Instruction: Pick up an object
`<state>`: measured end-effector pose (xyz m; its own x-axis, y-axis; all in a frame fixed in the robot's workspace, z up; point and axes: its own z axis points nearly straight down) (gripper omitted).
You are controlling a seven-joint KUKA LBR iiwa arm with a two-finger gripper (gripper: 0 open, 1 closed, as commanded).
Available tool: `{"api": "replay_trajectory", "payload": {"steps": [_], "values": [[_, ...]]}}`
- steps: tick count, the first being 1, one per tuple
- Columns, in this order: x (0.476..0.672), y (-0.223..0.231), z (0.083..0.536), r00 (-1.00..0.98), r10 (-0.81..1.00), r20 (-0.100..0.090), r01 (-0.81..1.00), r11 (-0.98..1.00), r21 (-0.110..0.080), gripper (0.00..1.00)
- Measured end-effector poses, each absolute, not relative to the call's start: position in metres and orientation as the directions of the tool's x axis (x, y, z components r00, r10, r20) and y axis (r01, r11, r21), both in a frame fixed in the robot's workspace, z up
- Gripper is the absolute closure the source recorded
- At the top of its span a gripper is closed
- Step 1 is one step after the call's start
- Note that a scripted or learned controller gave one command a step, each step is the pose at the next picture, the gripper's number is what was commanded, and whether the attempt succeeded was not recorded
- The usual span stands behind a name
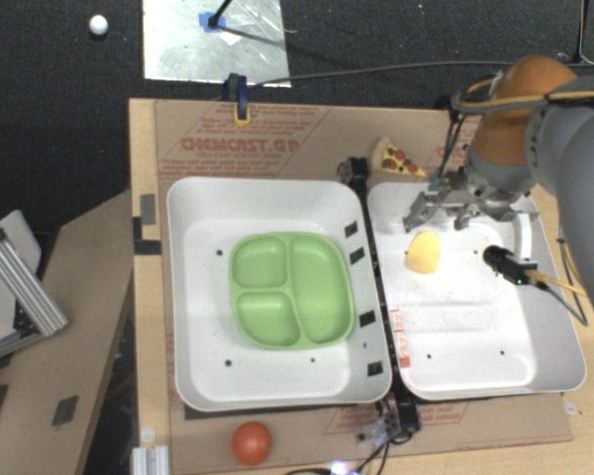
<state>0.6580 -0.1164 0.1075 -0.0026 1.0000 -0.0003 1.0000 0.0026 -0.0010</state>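
A yellow, lemon-like object (424, 252) lies in the upper left part of the right bin (495, 364). My gripper (439, 220) hangs just above and behind it, near the bin's back wall. Its fingers (415, 218) are spread open with nothing between them. The grey arm with its orange band (520, 87) comes in from the upper right. In the left bin (193, 265) a green divided plate (290, 288) lies flat in the middle.
A toy pizza slice (398, 158) lies on the cardboard behind the right bin. A red ball (251, 441) sits on the bench in front of the left bin. A small white ball (99, 25) rests far back left.
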Motion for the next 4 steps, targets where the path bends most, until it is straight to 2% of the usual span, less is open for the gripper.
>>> {"api": "replay_trajectory", "payload": {"steps": [1,2,4], "values": [[0.659,-0.116,0.084,-0.004,1.0,-0.001,1.0,0.004,0.0,0.0],[0.66,-0.116,0.097,-0.006,1.0,-0.001,1.0,0.006,0.005,1.0],[0.666,-0.11,0.225,-0.006,1.0,-0.001,1.0,0.006,0.009,1.0]]}}
